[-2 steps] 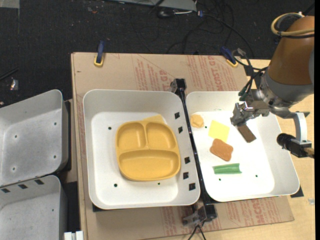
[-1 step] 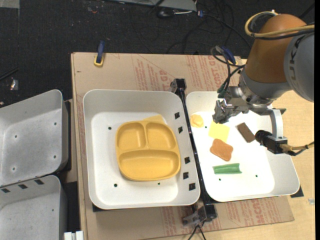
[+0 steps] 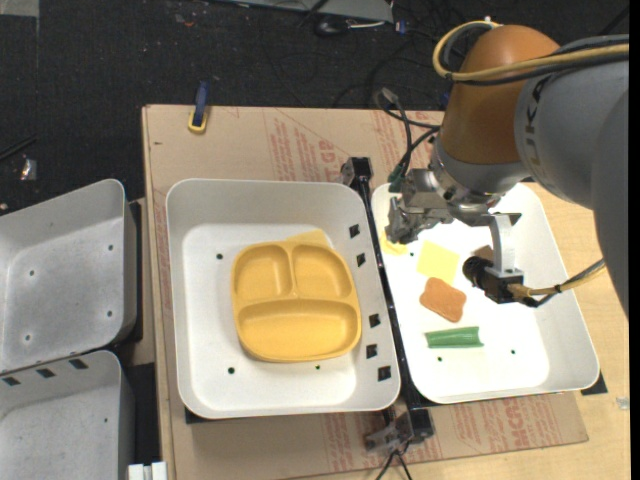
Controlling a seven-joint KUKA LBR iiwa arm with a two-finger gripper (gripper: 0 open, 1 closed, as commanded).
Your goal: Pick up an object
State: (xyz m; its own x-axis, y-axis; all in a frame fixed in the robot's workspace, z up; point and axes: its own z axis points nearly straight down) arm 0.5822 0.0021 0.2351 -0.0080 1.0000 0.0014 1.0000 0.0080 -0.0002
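Note:
My gripper [image 3: 401, 230] hangs low over the far left part of the right bin [image 3: 560, 368], close to the wall between the bins. A small pale yellow piece [image 3: 396, 249] peeks out just below it. To its right lies a flat yellow square [image 3: 438, 260]. An orange chunk [image 3: 443, 299] sits in front of that, and a green bean-like strip [image 3: 454, 338] lies nearer the front. Nothing shows between the gripper's tips.
The left bin [image 3: 200, 268] holds a yellow divided plate [image 3: 296, 302]. Two white bin lids [image 3: 60, 268] lie off the bench to the left. A blue and yellow clamp [image 3: 199, 108] grips the board's far edge. Cables trail behind the bins.

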